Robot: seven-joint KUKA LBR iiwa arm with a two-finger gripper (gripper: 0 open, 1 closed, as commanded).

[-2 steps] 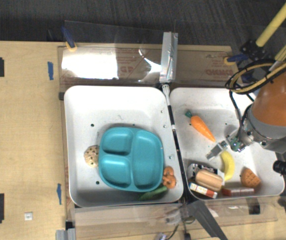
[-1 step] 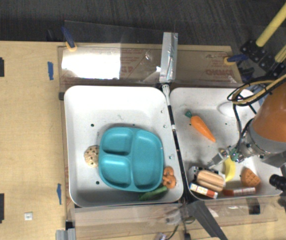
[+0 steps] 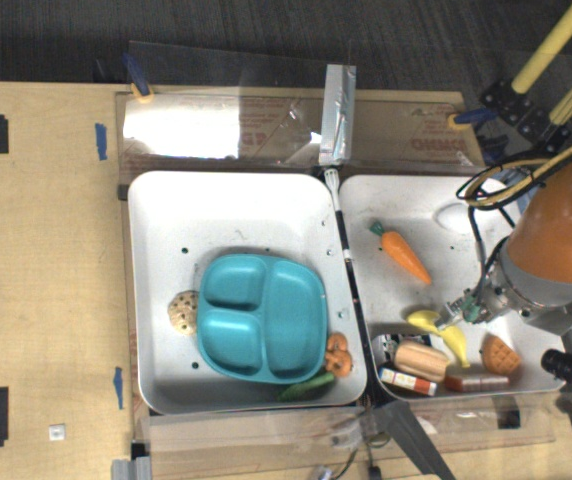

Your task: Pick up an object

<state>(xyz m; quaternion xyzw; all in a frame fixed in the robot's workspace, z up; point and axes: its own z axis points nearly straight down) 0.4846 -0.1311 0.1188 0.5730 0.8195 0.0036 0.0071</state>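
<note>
Gripper [image 3: 463,311] sits low in the right bin [image 3: 436,203], at the lower right of the frame, directly over the yellow banana [image 3: 444,330]. Whether it is released or clenched I cannot tell: the tip is small, partly masked by the wrist, and nothing is plainly seen between its tips.

Risks as I judge them:
- The banana lies in a tight cluster. A wooden cylinder [image 3: 421,358] touches it below, a red-and-white piece [image 3: 403,379] lies under that, and a brown bread-like lump [image 3: 498,353] sits just to its right. A close here could catch two things, or nudge the banana off and catch none.
- The cluster hugs the bin's lower wall, so there is little room for approach on that side.
- The banana is curved and smooth-looking; it may well squirt out of a pinch.

Target appearance: bright yellow, bent, two lobes showing either side of the gripper tip. The orange carrot [image 3: 403,251] lies well apart, toward the bin's upper middle, with bare floor around it.
</note>
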